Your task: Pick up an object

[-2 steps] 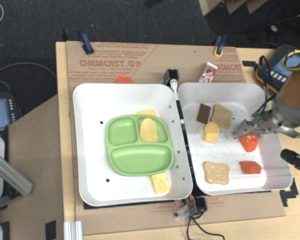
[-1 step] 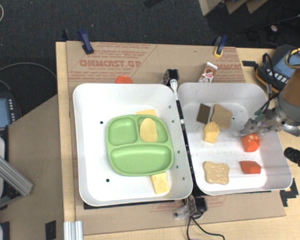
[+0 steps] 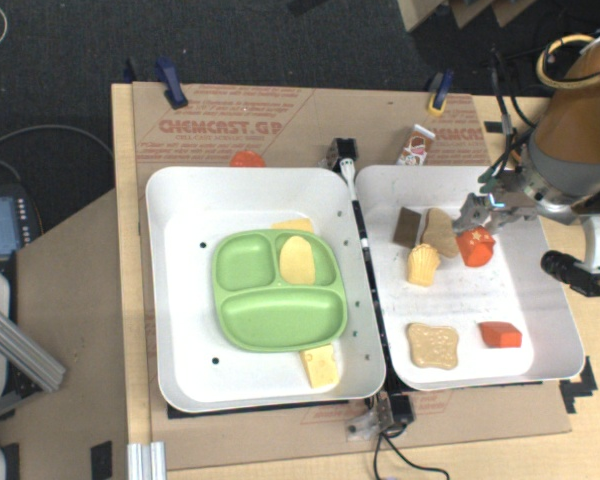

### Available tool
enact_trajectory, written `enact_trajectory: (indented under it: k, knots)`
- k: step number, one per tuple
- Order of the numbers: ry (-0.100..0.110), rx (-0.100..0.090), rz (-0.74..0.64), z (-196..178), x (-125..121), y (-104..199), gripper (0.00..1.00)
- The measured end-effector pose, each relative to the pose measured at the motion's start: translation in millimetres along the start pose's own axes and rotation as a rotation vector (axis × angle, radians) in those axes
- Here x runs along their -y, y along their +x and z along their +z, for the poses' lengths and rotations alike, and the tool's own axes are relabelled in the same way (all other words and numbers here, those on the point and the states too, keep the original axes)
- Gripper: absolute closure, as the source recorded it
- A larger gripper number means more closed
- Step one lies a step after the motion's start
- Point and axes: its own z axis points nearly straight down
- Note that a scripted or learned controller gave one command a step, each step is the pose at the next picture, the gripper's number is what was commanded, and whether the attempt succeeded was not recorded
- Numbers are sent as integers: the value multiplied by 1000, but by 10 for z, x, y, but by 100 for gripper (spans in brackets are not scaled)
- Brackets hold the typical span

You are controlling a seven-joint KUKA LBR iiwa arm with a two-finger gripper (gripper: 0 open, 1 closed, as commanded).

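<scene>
In the right bin (image 3: 550,363) lie several toy foods: a brown block (image 3: 409,227), a tan piece (image 3: 440,232) leaning against it, a yellow corn-like piece (image 3: 422,265), a toast slice (image 3: 433,346), a red block (image 3: 500,336) and a red-orange piece (image 3: 477,248). My gripper (image 3: 478,214) hangs low over the bin's upper middle, directly above the red-orange piece and touching or nearly touching its top. The tan piece sits just to its left.
The left bin (image 3: 180,218) holds a green divided plate (image 3: 278,313) with a yellow piece (image 3: 297,260) in its upper right compartment, and a yellow wedge (image 3: 320,366) below it. A small carton (image 3: 416,147) lies on the cardboard behind the bins.
</scene>
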Motion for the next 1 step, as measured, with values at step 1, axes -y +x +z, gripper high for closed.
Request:
enact_trajectory:
  k: [1]
  knots:
    - [4, -2, 0, -103, -152, 700, 100]
